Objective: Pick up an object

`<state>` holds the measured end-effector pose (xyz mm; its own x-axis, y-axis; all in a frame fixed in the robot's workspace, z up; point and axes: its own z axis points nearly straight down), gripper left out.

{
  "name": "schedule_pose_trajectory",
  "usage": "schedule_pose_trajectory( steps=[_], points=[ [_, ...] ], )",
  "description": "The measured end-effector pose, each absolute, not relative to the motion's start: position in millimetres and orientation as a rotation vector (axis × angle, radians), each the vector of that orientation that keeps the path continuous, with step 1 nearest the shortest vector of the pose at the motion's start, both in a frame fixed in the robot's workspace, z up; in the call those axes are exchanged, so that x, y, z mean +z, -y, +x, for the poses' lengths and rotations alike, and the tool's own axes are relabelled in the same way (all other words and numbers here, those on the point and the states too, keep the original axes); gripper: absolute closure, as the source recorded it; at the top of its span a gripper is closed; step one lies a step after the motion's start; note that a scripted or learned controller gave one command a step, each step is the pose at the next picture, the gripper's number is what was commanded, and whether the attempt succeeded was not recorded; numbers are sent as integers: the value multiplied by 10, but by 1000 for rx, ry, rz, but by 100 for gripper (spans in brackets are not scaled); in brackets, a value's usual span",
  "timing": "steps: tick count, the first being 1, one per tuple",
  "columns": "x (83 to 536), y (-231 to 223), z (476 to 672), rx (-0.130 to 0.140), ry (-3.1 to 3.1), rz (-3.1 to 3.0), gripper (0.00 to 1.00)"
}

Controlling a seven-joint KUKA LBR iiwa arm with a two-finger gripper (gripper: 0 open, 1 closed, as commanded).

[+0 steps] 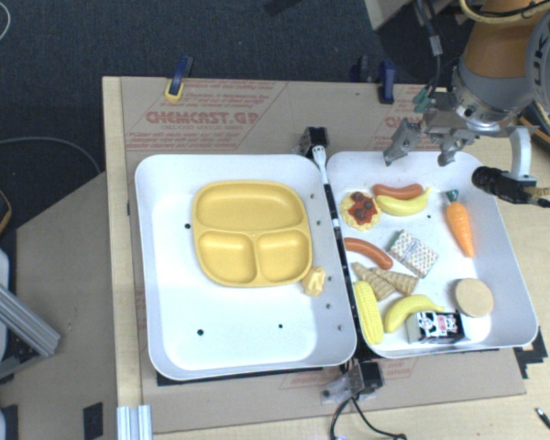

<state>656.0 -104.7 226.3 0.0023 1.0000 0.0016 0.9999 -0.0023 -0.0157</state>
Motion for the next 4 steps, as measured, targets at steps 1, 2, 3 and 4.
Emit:
schedule_pose_trajectory(
  steps=[1,2,3,4],
  points=[
    [2355,1045,6585,1,2221,-2221,0],
    [1876,956,6547,6,2219,-2216,0],
    [1335,938,6642,6,2220,-2216,0],
    [869,947,6660,1,2227,-2223,0]
  ],
)
